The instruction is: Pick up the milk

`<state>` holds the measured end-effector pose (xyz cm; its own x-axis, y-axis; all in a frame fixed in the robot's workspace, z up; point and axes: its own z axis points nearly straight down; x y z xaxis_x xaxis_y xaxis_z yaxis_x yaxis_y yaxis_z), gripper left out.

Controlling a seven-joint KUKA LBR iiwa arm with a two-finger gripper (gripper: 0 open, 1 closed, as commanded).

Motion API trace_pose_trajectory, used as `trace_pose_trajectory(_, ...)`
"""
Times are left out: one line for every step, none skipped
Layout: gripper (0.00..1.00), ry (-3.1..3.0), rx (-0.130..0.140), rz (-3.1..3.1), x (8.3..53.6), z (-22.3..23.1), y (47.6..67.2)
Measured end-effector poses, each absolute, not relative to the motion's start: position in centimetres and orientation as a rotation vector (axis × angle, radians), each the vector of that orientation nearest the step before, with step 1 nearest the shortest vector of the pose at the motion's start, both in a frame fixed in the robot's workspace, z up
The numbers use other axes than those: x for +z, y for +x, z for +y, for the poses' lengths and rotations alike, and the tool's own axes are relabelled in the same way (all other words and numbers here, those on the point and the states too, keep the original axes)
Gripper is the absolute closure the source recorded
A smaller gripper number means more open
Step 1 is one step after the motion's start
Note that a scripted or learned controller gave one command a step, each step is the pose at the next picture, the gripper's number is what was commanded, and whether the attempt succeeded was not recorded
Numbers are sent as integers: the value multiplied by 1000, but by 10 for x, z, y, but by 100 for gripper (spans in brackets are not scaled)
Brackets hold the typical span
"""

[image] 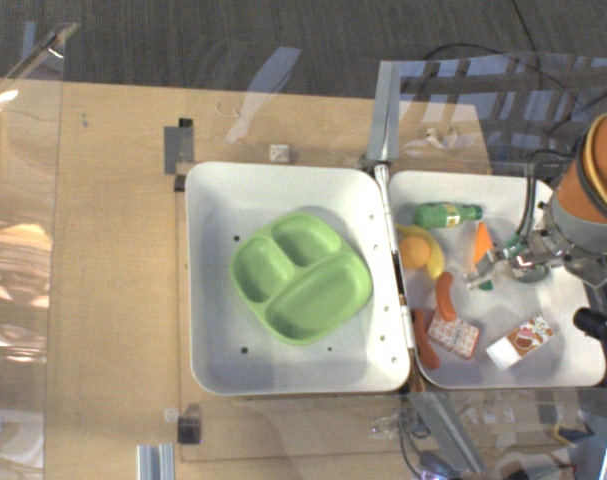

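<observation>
1. the bench [113, 298] is light wood and carries two shallow white bins side by side, the left bin [208, 268] and the right bin [573, 368].
2. the left bin holds a green divided plate [301, 278], lying flat near its middle, turned at an angle to the bin's walls.
3. the milk [521, 341] is a small white carton with a red and brown print, lying on its side on the floor of the right bin, toward the bin's near right corner.
4. just to the left of the milk lies a red and white patterned packet [454, 336], close to it but not touching as far as the view shows.
5. a red sausage [444, 295] lies above that packet, and a second reddish sausage-like piece [424, 342] lies along the bin's left wall beside it.
6. an orange fruit [415, 252] sits on a yellow banana-like piece [432, 255] near the left wall of the right bin.
7. a green bottle [445, 214] lies on its side toward the far side of the right bin, with an orange carrot [481, 243] just right of and below it.
8. the arm [598, 198], grey with an orange band, comes in from the right above the right bin.
9. the end effector [486, 274] is low over the middle of the right bin, next to the carrot, and sits above and to the left of the milk, apart from it.
10. i cannot tell how the end effector is set; it is too small and blurred here, and nothing is seen held in it.
</observation>
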<state>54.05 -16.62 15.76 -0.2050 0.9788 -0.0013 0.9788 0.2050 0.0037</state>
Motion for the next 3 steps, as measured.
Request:
trace_pose_trajectory(0,1987,3,2428,109,-206,489)
trace_pose_trajectory(0,2006,22,2380,95,-114,496)
trace_pose_trajectory(0,2366,6,2060,153,-108,489)
